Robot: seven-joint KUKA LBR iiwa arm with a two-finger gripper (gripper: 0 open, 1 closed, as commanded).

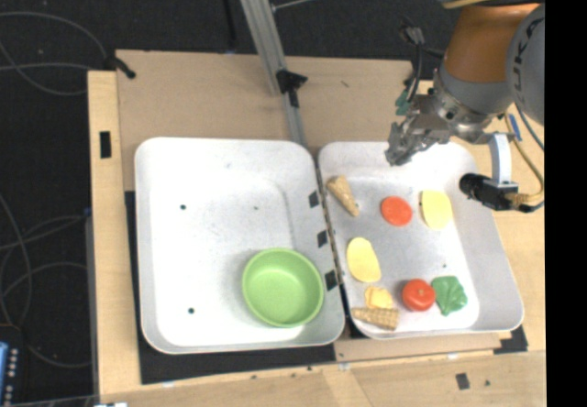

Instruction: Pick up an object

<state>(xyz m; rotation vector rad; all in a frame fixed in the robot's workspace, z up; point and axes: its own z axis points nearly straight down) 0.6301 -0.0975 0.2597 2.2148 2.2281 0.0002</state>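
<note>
Down at the right bin's near edge sit a waffle cone, a red tomato and a green piece, with a yellow oval toward its left wall and, mid-bin, an orange disc beside a yellow slice; the left bin carries a green bowl by its near right corner. Up at the right bin's far edge the gripper hangs above the floor holding nothing, fingers too dark to tell open from closed. It looks like the approach step: next, pick a target, likely the orange disc, and descend squarely over it.
</note>
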